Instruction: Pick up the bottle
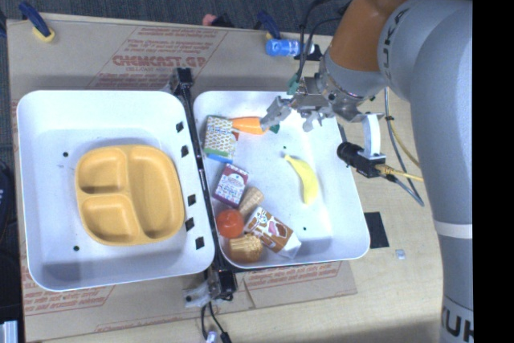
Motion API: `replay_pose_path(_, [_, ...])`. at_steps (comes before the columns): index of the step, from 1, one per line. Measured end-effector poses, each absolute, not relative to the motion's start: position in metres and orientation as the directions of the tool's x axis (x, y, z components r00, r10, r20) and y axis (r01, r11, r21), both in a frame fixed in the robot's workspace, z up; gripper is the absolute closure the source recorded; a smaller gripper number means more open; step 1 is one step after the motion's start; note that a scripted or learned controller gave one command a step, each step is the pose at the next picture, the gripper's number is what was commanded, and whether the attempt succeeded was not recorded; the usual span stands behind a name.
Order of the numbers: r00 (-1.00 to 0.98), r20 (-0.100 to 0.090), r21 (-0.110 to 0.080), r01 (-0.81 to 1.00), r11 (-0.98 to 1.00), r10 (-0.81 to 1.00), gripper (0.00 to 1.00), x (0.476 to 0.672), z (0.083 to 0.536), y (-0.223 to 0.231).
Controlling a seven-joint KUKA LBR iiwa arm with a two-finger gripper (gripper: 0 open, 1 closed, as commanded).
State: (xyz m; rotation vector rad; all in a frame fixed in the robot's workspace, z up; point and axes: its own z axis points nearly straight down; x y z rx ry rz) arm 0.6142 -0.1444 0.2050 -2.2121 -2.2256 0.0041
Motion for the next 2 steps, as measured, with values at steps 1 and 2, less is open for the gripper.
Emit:
replay_pose_path(1, [-0.011, 0.002, -0.006, 1.0, 0.011, 1.0, 1.0, 0.615, 0.215, -0.144])
replay_pose_path(2, [-0.217, 0.001, -0.003, 0.976, 0.217, 0.976, 1.0, 0.554, 0.237, -0.211])
